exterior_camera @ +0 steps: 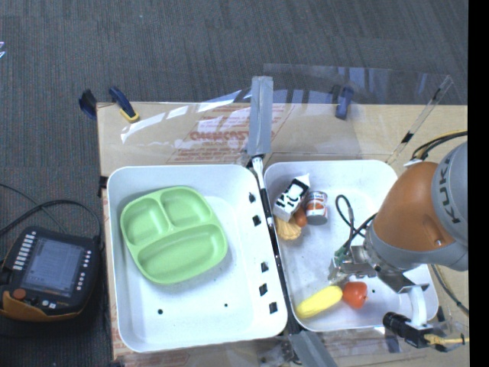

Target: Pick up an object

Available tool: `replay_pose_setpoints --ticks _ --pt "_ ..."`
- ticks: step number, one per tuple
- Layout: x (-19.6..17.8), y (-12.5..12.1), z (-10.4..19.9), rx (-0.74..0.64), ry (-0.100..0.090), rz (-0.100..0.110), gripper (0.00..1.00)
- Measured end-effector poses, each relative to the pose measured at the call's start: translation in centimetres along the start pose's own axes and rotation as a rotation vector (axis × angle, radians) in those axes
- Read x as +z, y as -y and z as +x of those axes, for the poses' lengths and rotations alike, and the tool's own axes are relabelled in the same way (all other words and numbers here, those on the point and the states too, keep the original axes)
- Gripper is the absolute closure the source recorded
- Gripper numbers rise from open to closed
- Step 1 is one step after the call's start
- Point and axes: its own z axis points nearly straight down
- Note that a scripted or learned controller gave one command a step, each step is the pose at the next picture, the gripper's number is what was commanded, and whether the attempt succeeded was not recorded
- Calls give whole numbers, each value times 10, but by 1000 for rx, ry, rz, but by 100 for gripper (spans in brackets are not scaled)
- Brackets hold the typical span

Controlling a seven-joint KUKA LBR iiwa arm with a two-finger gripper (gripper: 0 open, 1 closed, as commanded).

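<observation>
While the arm point(416, 220) reached in from the right, its claw point(348, 264) hung low over the right bin point(367, 176). I could not tell how the claw stood, because the arm's big orange and grey body hid most of it. A red tomato point(354, 293) lay just under the claw, near the front of that bin. A yellow banana point(319, 301) lay right beside the tomato, touching it on the left. Farther back in the same bin sat a small black and white box point(291, 197), a little can point(315, 207) and a tan, round thing point(289, 228), all close together by the left wall. A black cord point(344, 214) curled along the bin floor near the arm. The left bin point(137, 323) held a green plate point(173, 233) with three parts. A black screen box point(47, 272) sat on the floor to the left of the bench.
</observation>
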Motion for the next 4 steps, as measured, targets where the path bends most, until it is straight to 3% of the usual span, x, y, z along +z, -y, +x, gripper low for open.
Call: replay_pose_setpoints --ticks 1,2,3,4 --pt "0 0 0 0 0 0 0" --pt "6 -72 2 13 3 -3 0" --pt "8 -138 26 -6 4 -2 0" --pt "0 -137 27 -12 3 4 100"
